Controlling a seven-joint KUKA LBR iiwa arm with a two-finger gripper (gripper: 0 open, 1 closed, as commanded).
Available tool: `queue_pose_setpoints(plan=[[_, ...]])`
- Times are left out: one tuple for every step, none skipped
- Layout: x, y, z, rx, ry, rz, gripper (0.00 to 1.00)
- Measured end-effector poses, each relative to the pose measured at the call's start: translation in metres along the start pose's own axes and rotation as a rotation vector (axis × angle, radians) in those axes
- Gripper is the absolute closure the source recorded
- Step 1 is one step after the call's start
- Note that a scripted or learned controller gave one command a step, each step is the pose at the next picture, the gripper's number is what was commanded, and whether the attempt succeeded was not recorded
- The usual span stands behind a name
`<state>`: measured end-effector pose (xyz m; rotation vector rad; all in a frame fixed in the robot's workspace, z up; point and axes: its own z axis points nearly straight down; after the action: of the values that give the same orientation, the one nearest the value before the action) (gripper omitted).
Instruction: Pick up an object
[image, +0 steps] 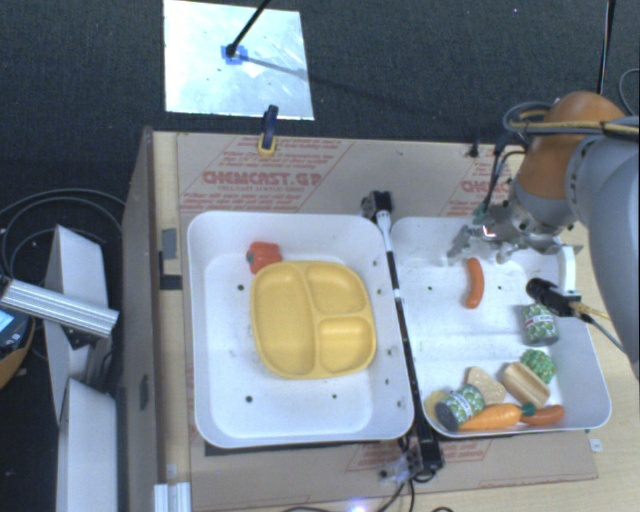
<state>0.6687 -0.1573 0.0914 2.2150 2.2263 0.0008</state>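
**Claw above the far edge of the right bin, sausage lying just below it**

The grey arm (600, 160) is seen reaching in from the right, its orange band (560, 140) sitting above the wrist. The claw (490, 240) is held over the far part of the right bin (440, 330), near that bin's far edge. Whether its fingers are open or closed cannot be told; they are too small and blurred, and nothing is seen between them.

A small orange-red sausage (473, 282) is found just in front of the claw, apart from it, lying flat on the bin floor. Its long axis runs from the bin's far edge toward its near edge, tilted only slightly, with one rounded end pointing up at the claw.

A green-patterned can (539, 324) is placed near the right bin's right edge. Along the near edge of that bin a cluster is gathered: a second green can (462, 404) on its side, a carrot (491, 418) lying roughly parallel to the near edge, a bread piece (523, 384) and a broccoli floret (539, 363).

In the left bin (225, 400) a yellow divided plate (312, 318) is set near the centre, and a red-orange pepper (264, 256) is seen touching its far left corner. Both bins are carried by a cardboard-covered worktop (300, 170).
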Motion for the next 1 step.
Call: queue_pose_setpoints(plan=[[0.0126,-0.0182,0.0068,-0.001,0.000,0.003,0.00]])
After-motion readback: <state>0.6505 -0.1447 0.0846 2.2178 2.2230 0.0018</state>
